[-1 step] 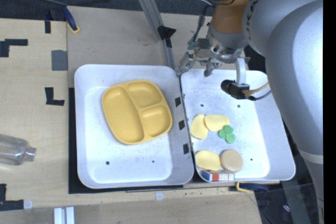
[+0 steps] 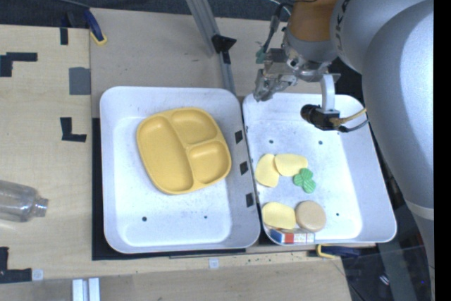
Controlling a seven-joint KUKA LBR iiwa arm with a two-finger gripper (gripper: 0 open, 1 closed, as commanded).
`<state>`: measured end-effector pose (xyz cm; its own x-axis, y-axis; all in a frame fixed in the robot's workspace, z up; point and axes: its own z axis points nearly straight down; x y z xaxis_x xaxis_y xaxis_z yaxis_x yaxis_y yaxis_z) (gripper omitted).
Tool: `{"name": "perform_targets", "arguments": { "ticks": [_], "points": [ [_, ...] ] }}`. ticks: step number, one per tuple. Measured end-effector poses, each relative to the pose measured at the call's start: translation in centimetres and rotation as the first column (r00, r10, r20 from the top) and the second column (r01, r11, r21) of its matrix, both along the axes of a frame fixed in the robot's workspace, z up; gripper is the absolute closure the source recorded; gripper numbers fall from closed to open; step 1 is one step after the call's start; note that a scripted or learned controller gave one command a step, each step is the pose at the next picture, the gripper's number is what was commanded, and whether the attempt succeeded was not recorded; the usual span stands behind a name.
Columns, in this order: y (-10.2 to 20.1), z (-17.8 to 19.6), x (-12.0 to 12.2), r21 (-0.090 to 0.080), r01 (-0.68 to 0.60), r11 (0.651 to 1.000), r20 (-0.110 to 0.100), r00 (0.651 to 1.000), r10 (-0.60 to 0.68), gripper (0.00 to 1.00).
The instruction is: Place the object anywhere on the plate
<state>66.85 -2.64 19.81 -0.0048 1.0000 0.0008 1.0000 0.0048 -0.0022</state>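
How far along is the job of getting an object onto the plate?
Nothing looks done yet: the yellow plate in the left bin has nothing on it. The gripper hovers over the far edge of the right bin, apart from the pieces. The yellow pieces, green piece and tan round piece lie in that bin. Picking and placing are both left.

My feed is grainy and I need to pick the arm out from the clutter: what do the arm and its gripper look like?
The arm is bulky, with smooth rounded grey casings and an orange band above the wrist. Thin dark cables loop over that orange section. The gripper is a small metallic grey assembly. Beside it a white bracket carries a black cylindrical part.
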Motion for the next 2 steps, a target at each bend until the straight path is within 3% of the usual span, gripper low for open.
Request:
{"name": "perform_targets", "arguments": {
  "ticks": [1,2],
  "points": [
    [0.0,12.1,-1.6,0.0,0.003,1.0,0.008,1.0,-0.003,1.0],
    [5.6,12.3,-4.4,0.001,-0.001,1.0,0.001,1.0,0.001,1.0]
  ]
}}
